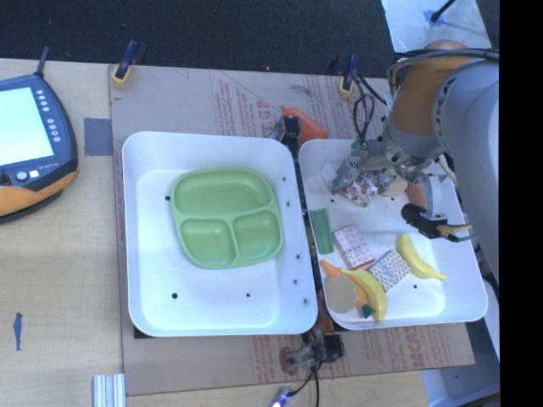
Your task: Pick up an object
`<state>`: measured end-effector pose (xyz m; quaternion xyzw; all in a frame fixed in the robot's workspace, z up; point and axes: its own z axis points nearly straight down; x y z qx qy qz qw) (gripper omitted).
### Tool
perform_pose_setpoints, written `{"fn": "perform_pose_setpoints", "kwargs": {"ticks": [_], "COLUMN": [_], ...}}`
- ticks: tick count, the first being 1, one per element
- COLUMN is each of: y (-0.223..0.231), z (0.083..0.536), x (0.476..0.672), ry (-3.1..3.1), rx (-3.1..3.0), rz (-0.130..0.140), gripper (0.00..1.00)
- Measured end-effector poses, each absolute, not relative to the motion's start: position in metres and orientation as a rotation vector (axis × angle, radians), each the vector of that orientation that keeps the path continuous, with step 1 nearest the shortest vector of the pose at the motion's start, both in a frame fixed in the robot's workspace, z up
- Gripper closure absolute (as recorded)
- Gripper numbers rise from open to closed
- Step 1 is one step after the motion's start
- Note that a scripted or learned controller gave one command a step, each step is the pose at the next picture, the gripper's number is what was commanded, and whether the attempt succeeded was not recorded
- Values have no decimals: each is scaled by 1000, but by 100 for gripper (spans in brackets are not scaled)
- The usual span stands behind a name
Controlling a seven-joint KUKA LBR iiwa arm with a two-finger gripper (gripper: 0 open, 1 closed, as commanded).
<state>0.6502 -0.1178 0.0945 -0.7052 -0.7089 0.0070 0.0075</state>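
Cardboard [212,359] bearing faded red print, too worn to read, lies under both bins. The green divided plate [227,217] sits in the left bin [148,303] and serves as the landmark.

To the plate's right and nearer the camera than its middle, the right bin [441,299] holds a large banana [369,288]. A tan round piece [341,293] touches the banana on the side toward the plate. A small orange piece [333,269] lies just beyond that. Farther right of the plate lie a checkered packet [390,270] and a smaller banana [417,259]; the packet's pattern carries no lettering that can be made out.

Level with the plate's middle, a green stick [321,230] lies along the bin wall closest to the plate. Just right of it is a red-and-white packet [352,244], its print too small to read.

Beyond the plate's far edge and to its right, a crumpled wrapper [361,191] lies in the right bin's far part. The gripper [363,164] is directly over it and seems to touch it. Whether the tool is spread or pressed together cannot be told, nor whether it pinches the wrapper.

Farther than the plate, an orange thing [307,124] rests on the cardboard past the bins. To the plate's left sits a pendant [34,147] with a blank white screen.
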Motion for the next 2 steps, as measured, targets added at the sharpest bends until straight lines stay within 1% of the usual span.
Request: {"fn": "perform_pose_setpoints", "kwargs": {"ticks": [1, 2], "y": [-119, -64], "z": [103, 192], "x": [648, 645], "ry": [-2215, -2220], "rx": [-2195, -2212], "rz": [36, 15], "gripper": [100, 100]}}
